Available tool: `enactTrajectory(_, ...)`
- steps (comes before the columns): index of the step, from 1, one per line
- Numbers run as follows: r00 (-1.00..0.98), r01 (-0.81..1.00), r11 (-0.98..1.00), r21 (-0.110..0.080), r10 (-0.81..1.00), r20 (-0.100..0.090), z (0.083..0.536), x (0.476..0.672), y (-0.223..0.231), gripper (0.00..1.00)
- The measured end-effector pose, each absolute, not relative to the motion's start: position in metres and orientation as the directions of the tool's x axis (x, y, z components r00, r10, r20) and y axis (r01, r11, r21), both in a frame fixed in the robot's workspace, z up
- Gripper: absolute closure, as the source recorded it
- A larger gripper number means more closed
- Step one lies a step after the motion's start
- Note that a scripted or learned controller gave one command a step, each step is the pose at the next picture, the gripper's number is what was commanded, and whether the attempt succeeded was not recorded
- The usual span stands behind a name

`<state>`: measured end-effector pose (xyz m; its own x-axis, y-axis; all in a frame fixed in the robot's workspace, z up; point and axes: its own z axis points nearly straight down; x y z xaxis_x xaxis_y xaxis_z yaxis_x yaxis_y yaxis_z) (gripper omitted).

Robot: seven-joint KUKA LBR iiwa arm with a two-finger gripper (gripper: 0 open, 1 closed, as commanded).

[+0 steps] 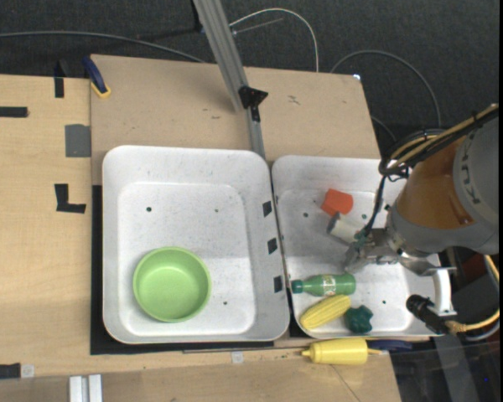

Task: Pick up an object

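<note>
Evidently nothing is lifted yet: whether the jaws (358, 249) are parted I cannot tell; the green bottle (324, 286) lies just below them.

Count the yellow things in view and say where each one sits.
2. The corn cob lies in the right bin near its front edge, beside the green bottle. The yellow bottle lies outside, on the bench in front of that bin. The arm may hide others.
</note>
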<state>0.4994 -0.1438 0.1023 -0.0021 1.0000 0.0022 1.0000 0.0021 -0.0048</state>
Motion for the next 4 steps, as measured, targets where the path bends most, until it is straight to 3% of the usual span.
enactTrajectory(1,-0.001,1.000,0.001,0.004,1.000,-0.001,0.165,0.501,-0.144,1.00)
enactTrajectory(3,-0.001,1.000,0.001,0.001,1.000,-0.001,0.249,0.493,-0.145,1.00)
enactTrajectory(4,-0.005,1.000,0.005,-0.002,1.000,0.001,0.241,0.498,-0.101,1.00)
